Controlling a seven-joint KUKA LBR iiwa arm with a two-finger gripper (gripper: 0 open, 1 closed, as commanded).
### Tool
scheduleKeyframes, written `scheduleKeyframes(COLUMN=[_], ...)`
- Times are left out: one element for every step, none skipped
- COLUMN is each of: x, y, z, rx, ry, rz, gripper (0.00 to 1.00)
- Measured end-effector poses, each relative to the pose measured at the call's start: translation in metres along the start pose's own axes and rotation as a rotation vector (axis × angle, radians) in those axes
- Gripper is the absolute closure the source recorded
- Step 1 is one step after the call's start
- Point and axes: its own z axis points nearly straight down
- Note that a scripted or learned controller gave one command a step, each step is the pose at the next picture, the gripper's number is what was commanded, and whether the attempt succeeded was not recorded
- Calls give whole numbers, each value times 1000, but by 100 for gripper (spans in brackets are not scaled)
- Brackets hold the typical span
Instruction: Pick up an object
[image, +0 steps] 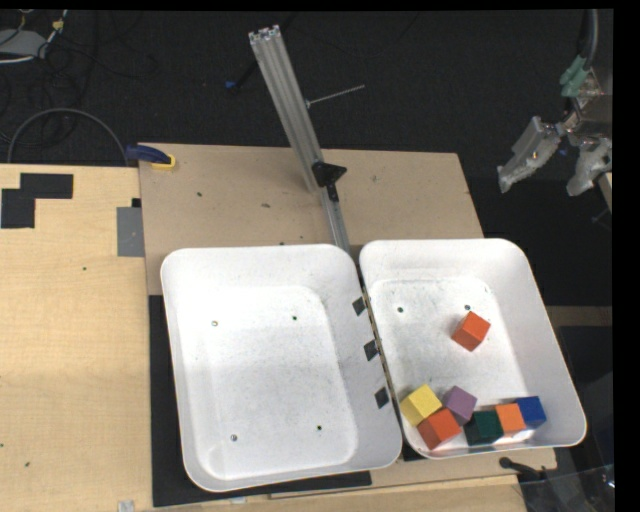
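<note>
Hanging claw (555, 160), fingers spread, holding nothing, beyond right bin (540, 300).

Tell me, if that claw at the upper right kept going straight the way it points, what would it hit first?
Hard to judge depth, but the gripper points down and left, probably meeting the right bin near its far rim.

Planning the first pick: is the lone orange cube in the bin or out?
In: orange cube sits on the right bin's floor.
</note>
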Motion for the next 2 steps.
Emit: scheduleKeyframes(x=[-67, -94], y=[35, 55], z=[1, 23], rx=[-2, 2], ry=[-3, -1], rz=[7, 4], gripper=[0, 0])
